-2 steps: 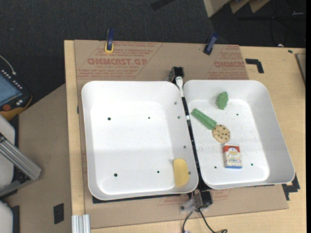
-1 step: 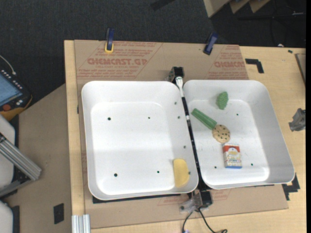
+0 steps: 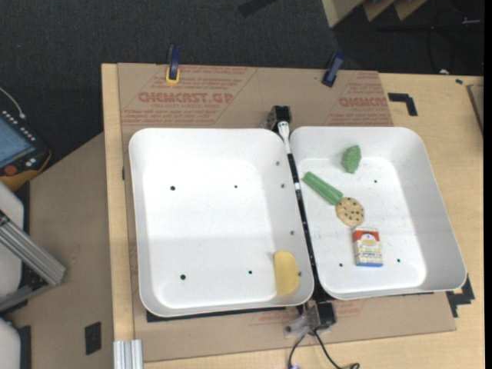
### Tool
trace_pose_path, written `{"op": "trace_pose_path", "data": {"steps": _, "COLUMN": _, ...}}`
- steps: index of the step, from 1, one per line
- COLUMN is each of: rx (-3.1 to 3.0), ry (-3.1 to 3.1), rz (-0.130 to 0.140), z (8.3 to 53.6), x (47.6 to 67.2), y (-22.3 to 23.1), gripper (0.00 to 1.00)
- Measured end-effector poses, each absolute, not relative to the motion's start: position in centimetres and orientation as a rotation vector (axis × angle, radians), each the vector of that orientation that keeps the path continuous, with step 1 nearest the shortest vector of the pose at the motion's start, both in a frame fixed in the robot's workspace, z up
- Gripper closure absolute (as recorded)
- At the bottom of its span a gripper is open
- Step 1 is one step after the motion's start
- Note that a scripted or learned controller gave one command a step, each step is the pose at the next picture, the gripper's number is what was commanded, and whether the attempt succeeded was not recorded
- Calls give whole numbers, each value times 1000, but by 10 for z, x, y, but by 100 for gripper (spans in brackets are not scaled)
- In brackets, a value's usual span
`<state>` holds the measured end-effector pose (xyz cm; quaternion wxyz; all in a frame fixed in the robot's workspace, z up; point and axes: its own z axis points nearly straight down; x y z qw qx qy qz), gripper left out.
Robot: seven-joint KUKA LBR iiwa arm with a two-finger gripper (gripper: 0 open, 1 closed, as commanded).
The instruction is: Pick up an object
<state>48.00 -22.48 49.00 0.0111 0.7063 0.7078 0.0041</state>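
The state of the claw cannot be told.

The right bin (image 3: 440, 215) holds four loose things, all in its left and middle part. Towards the far side lies a small lumpy green piece (image 3: 352, 159). Nearer and to its left, a long green piece (image 3: 322, 188) lies at a slant, its far end close to the bin's left wall. Its near end touches, or almost touches, a round tan cookie (image 3: 350, 211) with dark spots. Just nearer than the cookie stands apart a small box (image 3: 369, 248) in red, white and blue, lying flat on the bin floor.

The left bin (image 3: 137, 206) holds one thing: a pale yellow piece (image 3: 286, 272), rounded at the far end, lying in the near right corner against the wall that borders the other bin.

The two bins sit side by side, their rims meeting along a dark seam. Under them lies a brown cardboard sheet (image 3: 231, 91) with red print, held at its far edge by two blue clamps (image 3: 173, 64). The sheet rests on a pale wooden desk (image 3: 81, 229), with dark floor beyond.
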Motion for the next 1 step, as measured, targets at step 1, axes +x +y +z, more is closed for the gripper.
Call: {"op": "trace_pose_path", "data": {"steps": 1, "rx": 2231, "ry": 2228, "rz": -8, "z": 343, "x": 478, "y": -223, "gripper": 100}}
